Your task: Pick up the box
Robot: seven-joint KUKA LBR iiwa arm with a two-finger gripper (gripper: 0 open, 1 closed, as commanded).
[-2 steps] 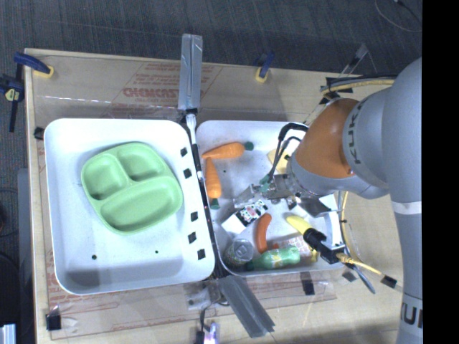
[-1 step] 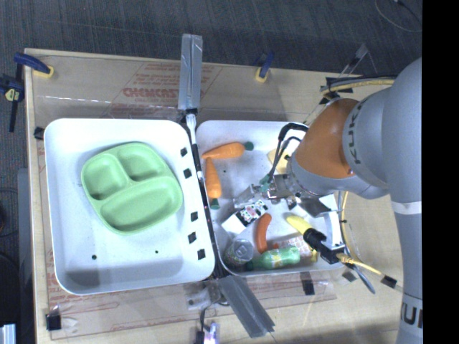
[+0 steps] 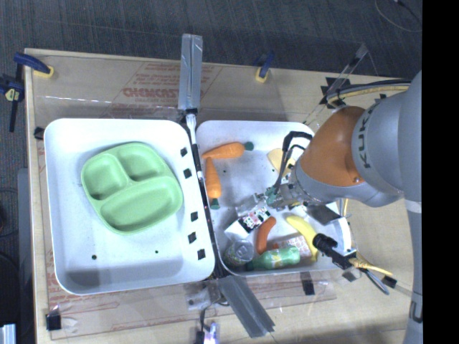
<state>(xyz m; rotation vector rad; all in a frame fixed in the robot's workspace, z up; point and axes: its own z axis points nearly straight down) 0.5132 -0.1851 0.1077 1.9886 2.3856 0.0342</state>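
Down in the right bin (image 3: 237,136), the gripper (image 3: 269,199) hung just beside the small box (image 3: 252,219); whether its claw was wide or narrow, I cannot tell.

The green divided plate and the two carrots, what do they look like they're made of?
Green divided plate: probably moulded plastic, with an even pale colour, rounded compartments and a soft sheen. Carrots: likely plastic toy food, uniformly orange and smooth, though the view is too coarse to be sure.
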